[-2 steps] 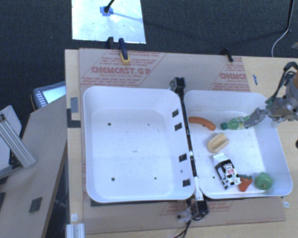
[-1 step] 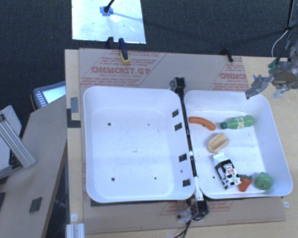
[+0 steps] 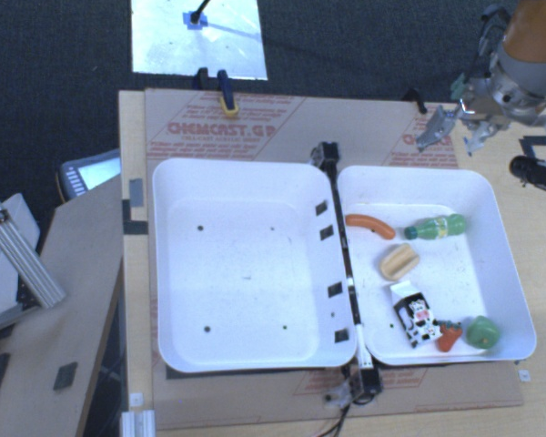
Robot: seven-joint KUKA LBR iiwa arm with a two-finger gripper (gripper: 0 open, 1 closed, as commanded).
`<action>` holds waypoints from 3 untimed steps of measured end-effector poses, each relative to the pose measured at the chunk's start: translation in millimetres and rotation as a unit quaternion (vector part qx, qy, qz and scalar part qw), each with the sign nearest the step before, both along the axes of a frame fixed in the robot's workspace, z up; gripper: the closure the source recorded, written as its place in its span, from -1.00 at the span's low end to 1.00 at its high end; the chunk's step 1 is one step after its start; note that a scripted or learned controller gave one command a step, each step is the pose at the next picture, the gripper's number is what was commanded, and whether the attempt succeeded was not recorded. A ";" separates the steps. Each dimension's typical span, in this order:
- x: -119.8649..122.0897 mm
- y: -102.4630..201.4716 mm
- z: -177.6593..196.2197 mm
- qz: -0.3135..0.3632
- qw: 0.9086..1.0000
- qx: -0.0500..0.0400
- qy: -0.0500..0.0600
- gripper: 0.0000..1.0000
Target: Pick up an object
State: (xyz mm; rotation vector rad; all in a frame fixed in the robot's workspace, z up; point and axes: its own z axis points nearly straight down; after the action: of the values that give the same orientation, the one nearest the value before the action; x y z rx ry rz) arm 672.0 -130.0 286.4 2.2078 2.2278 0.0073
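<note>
The right bin [image 3: 491, 209] holds an orange sausage [image 3: 370, 225], a green bottle [image 3: 436, 228], a tan bun [image 3: 399, 261], a small white carton with black and red print [image 3: 416, 316], an orange-red piece [image 3: 449, 339] and a green round fruit [image 3: 482, 332]. My gripper [image 3: 453, 131] hangs above the bench behind the right bin's far edge, at the upper right of the camera view. Its two fingers stand apart with nothing between them. The gripper is well clear of all the objects.
The left bin [image 3: 164, 244] lies beside the right one, with a black clip strip [image 3: 337, 244] along the join. A cardboard sheet [image 3: 282, 121] lies under both bins. A shiny metal plate [image 3: 200, 25] lies on the dark floor at the back.
</note>
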 end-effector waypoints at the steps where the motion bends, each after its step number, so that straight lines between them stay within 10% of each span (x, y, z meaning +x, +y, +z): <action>1: -2.0 -2.9 12.0 0.000 1.000 -0.001 0.000 1.00; 2: -110.9 6.4 102.9 -0.005 1.000 0.000 -0.001 1.00; 3: -188.4 22.2 44.8 -0.005 1.000 0.001 0.007 1.00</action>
State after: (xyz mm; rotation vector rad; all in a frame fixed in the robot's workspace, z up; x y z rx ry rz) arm 483.6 -107.8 331.2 2.2261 2.2254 -0.0050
